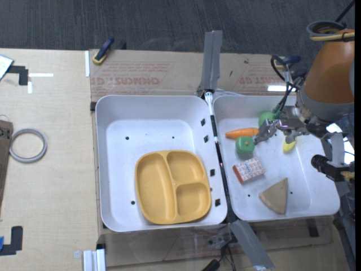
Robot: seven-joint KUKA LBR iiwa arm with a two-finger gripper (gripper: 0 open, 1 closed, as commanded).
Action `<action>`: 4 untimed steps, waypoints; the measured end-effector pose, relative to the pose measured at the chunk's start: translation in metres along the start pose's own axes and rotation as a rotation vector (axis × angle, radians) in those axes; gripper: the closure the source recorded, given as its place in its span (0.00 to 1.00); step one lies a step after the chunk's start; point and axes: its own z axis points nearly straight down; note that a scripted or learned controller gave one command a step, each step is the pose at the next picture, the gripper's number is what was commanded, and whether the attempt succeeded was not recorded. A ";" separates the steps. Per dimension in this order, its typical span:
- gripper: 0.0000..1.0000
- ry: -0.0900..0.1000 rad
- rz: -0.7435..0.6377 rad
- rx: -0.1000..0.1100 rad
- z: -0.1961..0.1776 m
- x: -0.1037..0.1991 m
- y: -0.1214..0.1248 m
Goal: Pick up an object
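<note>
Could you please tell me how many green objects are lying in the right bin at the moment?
2: a round green piece just below the carrot, and another green piece above it, partly hidden behind the gripper.

Pale wood counter (51, 208), carrying two shallow white bins side by side: left bin (113, 168), right bin (316, 199), touching along their inner rims. Behind the bins, flat brown cardboard (158, 72) with a blue and yellow clamp (103, 50) at its left end. Well left of the left bin, a grey tape ring (26, 145), flat on the wood.
</note>
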 end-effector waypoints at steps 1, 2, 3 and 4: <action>1.00 -0.001 0.002 0.001 -0.008 -0.001 0.000; 1.00 -0.002 0.312 -0.002 -0.083 0.003 -0.036; 1.00 0.000 0.384 0.002 0.066 -0.004 -0.033; 1.00 -0.002 0.420 -0.002 -0.077 -0.004 -0.045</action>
